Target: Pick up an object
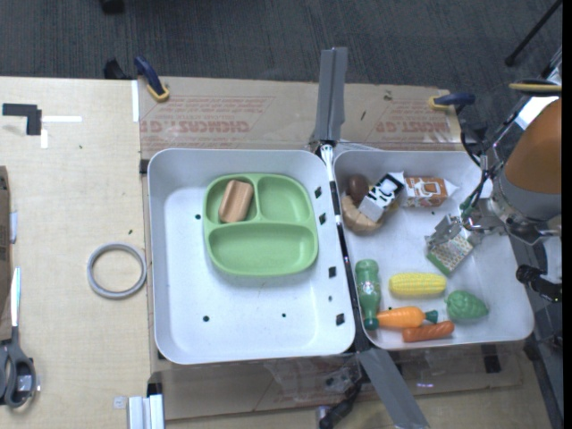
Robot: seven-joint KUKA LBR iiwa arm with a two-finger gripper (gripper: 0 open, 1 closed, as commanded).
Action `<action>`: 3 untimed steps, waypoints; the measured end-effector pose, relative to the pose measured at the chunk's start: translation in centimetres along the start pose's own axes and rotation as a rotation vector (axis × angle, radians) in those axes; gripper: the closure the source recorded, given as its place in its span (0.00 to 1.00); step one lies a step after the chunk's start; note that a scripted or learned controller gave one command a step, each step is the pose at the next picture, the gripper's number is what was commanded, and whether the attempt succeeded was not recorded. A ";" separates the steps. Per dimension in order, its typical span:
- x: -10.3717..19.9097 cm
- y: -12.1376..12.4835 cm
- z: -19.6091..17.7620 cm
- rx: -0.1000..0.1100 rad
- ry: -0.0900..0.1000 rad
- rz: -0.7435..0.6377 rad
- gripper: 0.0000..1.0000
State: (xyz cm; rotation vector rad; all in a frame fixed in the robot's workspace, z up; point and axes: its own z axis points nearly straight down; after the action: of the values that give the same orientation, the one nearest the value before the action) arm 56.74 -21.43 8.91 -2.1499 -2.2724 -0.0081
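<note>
The task looks barely begun: the gripper (458,231) hovers low over the right bin (509,329), right of the middle, and whether its claw is apart or together I cannot tell, with nothing seen held. Below it lies a grey-green packet (449,253), and nearer are one bottle (366,291), one corn cob (417,284), one carrot (402,317), one sausage (427,332) and one green vegetable (466,307). The left bin (179,311) holds one green tray (262,226) with one bread roll (235,201).
</note>
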 end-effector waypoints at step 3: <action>0.4 7.6 -10.8 -0.002 -0.014 0.319 0.00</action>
State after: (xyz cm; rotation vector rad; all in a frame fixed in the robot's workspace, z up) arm 64.33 -20.79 19.64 -2.4919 -1.9084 0.0083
